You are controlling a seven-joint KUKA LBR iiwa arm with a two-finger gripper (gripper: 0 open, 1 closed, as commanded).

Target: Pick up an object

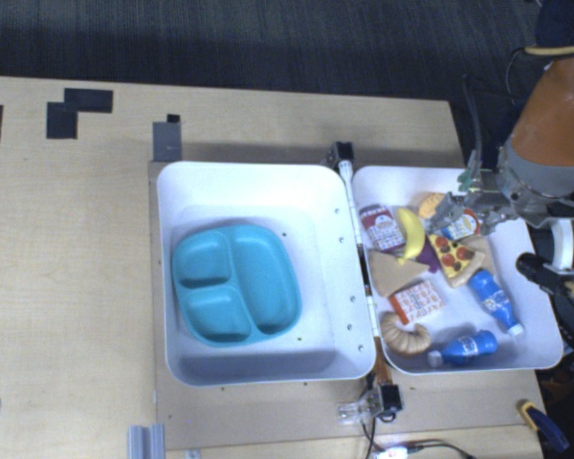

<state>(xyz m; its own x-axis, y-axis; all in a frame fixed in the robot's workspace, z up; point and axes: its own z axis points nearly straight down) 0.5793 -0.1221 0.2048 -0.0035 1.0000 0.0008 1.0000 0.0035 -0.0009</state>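
Camera view from above: right bin (555, 347) crowded with small toy items, gripper (462, 210) low over the far middle of the pile, right beside a banana (410, 233) and a pizza slice (455, 255). Fingers lost in the clutter, so cannot tell how far apart, nor whether anything sits between them. Best handled by settling on one item with clear space on both sides (the banana looks a fair candidate), coming straight down, closing only once the sides are flanked, then lifting slowly to avoid dragging neighbours. Counted: two white bins; one blue divided plate (235, 282) alone in the left bin (249, 185); two blue bottles (492, 300) near the right and front; one banana; one pizza slice; two red-and-white packets (417, 299); one tan pretzel-like piece (403, 334) at the near left corner.
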